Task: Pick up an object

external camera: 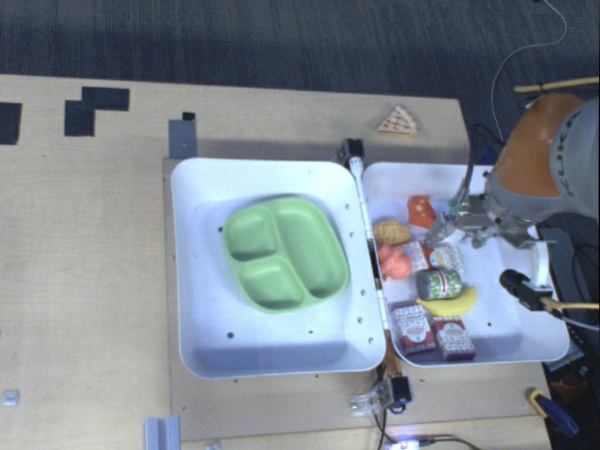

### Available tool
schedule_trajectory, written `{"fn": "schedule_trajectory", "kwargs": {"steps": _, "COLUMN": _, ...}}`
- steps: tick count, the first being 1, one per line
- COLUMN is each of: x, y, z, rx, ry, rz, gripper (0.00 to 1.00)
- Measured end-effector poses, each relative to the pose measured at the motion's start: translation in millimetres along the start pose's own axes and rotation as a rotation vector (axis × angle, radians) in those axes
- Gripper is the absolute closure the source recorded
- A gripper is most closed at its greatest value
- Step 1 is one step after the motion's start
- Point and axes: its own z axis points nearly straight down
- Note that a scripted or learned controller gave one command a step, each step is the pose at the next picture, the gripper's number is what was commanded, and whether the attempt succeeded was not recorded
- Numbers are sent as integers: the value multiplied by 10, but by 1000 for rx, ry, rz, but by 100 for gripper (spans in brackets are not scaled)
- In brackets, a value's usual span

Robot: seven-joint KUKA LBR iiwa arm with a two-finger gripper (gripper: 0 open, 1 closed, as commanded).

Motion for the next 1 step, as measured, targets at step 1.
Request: {"fn": "schedule_trajectory", "kwargs": {"steps": 1, "x": 6, "y": 17, "z": -112, "rx": -4, "ry": 0, "rz": -2, "gripper": 100}}
